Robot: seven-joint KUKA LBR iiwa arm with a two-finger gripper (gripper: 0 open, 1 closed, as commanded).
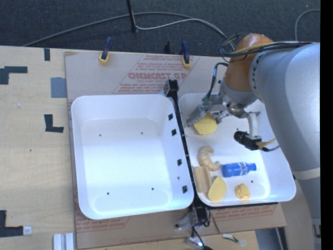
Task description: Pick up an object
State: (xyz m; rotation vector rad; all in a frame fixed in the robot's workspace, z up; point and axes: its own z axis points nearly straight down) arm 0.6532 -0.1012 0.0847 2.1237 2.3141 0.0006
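Camera view: gripper point(204, 120) down in the right bin point(276, 186), fingers pinching a yellow lump point(206, 126) near the divider. Further down the same bin (all loose): tan curved piece point(207, 158), blue bottle point(238, 169), wooden block point(201, 178), yellow wedge point(217, 189).

gripper point(204, 117) around yellow object point(206, 126)

**Objects in the right-hand bin**

A rounded yellow lump point(206, 126) sits in the upper part of the right bin point(278, 189), right of frame centre. Below it lies a curved tan piece point(207, 158), then a blue bottle point(238, 169) on its side. Along the lower edge lie a tan wooden block point(201, 178), a yellow teardrop shape point(217, 189) and a small yellow chunk point(242, 191).
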